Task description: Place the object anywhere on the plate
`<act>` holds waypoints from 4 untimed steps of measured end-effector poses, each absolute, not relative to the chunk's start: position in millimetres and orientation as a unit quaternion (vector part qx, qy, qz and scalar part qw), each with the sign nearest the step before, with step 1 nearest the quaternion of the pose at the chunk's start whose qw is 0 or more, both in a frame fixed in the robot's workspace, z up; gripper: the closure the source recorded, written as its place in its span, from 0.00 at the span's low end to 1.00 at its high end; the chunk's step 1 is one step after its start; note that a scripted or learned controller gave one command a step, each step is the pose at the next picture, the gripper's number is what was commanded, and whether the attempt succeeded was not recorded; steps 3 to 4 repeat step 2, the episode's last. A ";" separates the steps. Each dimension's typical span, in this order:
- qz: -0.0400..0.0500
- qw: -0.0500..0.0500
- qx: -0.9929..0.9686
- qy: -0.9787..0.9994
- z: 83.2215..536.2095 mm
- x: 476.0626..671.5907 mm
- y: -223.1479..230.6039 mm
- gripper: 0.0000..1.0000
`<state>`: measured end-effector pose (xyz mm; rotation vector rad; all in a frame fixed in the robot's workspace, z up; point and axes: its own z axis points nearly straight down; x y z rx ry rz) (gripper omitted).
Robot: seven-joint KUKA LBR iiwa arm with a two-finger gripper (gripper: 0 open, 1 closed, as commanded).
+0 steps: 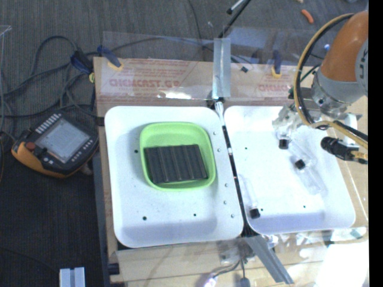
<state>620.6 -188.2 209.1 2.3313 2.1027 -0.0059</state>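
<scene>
1. The green plate [177, 136] sits in the left bin [119, 208], a little above that bin's centre. A dark ribbed rectangular object [175, 164] lies flat on the plate's lower half, fully inside the rim. Judging by the task, this is the thing to be placed, and it already rests where it belongs.

2. The arm [346, 58] enters from the upper right of the frame, with its orange band above the wrist. Its end effector [292, 137] hangs over the upper part of the right bin [269, 211], well apart from the plate.

3. The end effector is pale and partly see-through against the white bin floor, so it cannot be told whether its fingers are apart or together. Nothing can be made out between them.

4. A small black piece [254, 212] lies low in the right bin, near the wall between the bins. What it is cannot be told.

5. A handheld controller [57, 145] rests on the dark floor at the left of the frame, its cable looping away from the bench [155, 79]. It is likely set there to stay out of the arm's reach.

6. With the object lying flat and steady on the plate, the placement looks complete.
</scene>
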 end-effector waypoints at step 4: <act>-0.001 0.001 0.790 0.613 355.9 595.8 -187.7 0.00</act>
